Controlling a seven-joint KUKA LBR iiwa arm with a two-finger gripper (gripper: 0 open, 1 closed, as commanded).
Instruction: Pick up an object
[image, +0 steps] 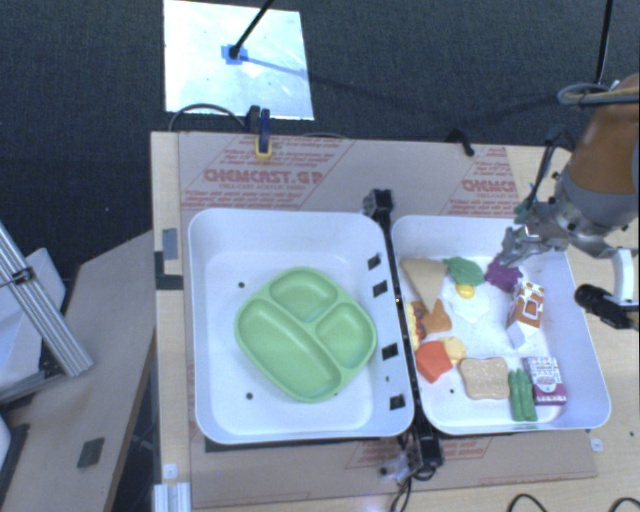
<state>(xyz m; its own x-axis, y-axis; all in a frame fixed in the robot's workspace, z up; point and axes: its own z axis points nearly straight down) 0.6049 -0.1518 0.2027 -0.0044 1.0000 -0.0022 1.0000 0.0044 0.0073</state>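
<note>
Camera view, nearest edge first: the right white bin holds a green bean-like stick, a small pink-and-white carton just beside it, a slice of toy toast and an orange-red block. Farther in lie a small yellow piece, a brown-orange piece, a white-and-orange carton, a toy fried egg, a tan wedge, a green leafy piece and a purple lump. The left white bin holds a light green divided plate, lying flat. At the right bin's far side, the gripper hangs right over the purple lump; whether its fingers are spread or closed, or touching the lump, cannot be told.
</note>
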